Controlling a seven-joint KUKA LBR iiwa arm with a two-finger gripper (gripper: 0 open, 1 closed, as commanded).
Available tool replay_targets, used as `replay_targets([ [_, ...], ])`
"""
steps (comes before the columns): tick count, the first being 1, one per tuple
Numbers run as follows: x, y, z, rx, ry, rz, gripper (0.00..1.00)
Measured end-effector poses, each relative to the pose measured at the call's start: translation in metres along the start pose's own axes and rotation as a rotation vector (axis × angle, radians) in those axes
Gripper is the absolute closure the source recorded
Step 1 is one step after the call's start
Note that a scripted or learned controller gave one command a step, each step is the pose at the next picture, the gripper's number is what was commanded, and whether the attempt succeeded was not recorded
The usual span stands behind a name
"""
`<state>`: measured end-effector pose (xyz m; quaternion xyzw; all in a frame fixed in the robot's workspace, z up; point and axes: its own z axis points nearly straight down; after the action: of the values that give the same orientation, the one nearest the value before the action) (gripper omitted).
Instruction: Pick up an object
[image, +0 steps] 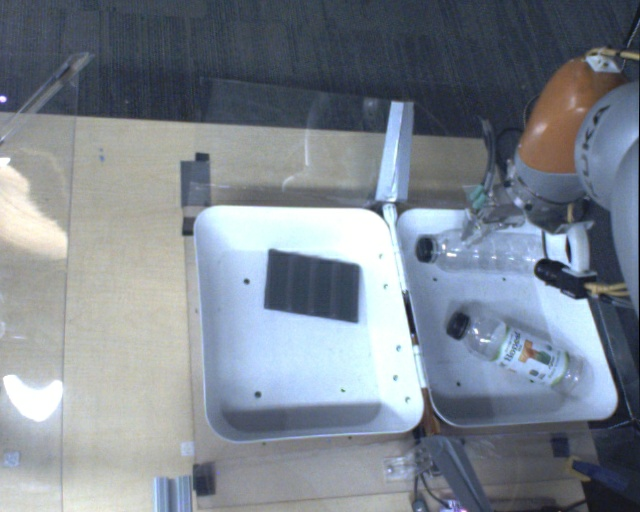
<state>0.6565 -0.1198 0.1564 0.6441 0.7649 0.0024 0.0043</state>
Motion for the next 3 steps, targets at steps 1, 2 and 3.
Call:
replay_targets([
  [1, 0.000, 0.000, 0.000, 0.001, 0.000, 0.000, 0.00],
  [2, 0.014, -0.055, 0.035, 0.002, 0.002, -0.052, 0.00],
  [3, 0.029, -0.107, 0.065, -0.004, 0.001, -0.092, 0.00],
])
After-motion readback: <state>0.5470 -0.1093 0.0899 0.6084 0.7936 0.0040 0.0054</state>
